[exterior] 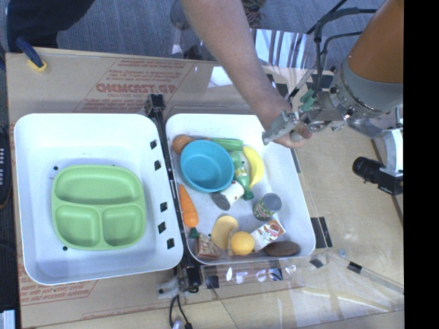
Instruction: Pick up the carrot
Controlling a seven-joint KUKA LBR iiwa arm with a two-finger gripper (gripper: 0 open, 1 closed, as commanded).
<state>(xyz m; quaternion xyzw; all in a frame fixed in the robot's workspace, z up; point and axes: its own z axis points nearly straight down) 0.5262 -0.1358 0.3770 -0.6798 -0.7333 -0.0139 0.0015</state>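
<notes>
Carrot (188, 207) lies at the right bin's (300, 204) left wall.
My claw (282, 127) hovers above the bin's far right corner; I cannot tell its opening.

The grey arm (374, 60) with its orange band comes in from the right, wrist angled leftward. A person's forearm (236, 53) crosses above it, hand (296, 134) touching the gripper (278, 130).

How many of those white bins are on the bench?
2. The left bin holds a green divided plate; the right bin holds the carrot and other items.
</notes>
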